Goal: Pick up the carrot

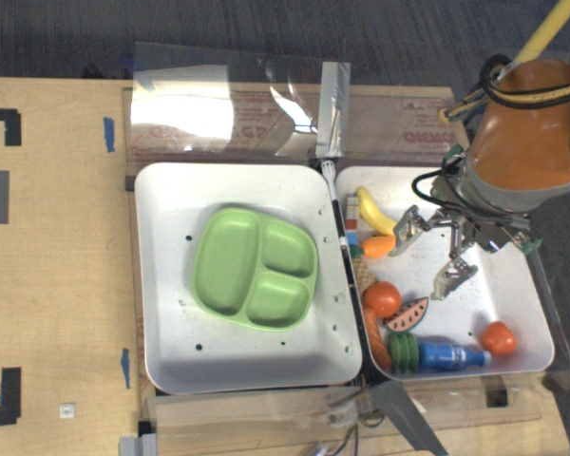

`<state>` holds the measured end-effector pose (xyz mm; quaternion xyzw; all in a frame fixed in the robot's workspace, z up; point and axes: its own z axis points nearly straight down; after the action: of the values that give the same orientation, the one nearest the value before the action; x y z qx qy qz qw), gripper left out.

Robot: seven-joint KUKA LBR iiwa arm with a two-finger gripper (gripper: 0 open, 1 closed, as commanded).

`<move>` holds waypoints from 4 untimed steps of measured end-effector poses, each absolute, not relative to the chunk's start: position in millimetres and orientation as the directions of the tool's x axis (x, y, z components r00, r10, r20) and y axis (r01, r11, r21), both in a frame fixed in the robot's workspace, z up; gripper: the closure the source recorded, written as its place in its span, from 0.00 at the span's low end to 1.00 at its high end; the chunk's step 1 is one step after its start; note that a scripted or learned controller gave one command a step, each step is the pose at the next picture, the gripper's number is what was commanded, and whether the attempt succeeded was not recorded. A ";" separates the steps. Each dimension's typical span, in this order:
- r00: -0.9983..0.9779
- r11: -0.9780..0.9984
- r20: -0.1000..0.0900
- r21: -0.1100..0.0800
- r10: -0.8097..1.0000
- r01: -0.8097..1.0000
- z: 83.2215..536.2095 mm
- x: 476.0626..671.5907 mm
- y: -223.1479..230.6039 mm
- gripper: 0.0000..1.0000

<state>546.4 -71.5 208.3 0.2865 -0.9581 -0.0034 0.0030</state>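
we see the carrot [374, 336] lying along the left wall of the right bin [532, 297], beside the tomato [382, 298] and watermelon slice [408, 315]. the gripper [435, 254] hovers above the bin's middle, its fingers [408, 228] spread apart and holding nothing. a banana [374, 211] lies near the top. the left bin [161, 255] holds a green divided plate [256, 267].

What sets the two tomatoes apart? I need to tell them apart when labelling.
The left tomato looks larger; the right tomato looks smaller. The left one sits by the bin's left wall, touching the watermelon slice; the right one lies near the right wall, beside the blue bottle's end. Both are round and red-orange.
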 end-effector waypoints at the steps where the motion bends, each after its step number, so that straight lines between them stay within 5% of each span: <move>1: -0.810 0.810 -0.005 0.001 -0.587 -0.587 184.4 574.1 -33.9 0.00; 2: -0.780 0.780 -0.009 -0.006 -0.626 -0.626 97.0 590.8 -88.1 0.00; 3: -0.852 0.852 -0.013 -0.006 -0.523 -0.523 90.3 560.6 -96.1 0.00; 4: -0.851 0.851 -0.025 -0.013 -0.525 -0.525 104.1 564.6 -94.0 1.00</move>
<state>564.6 -94.0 104.1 0.2729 -0.9620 0.0027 -0.0135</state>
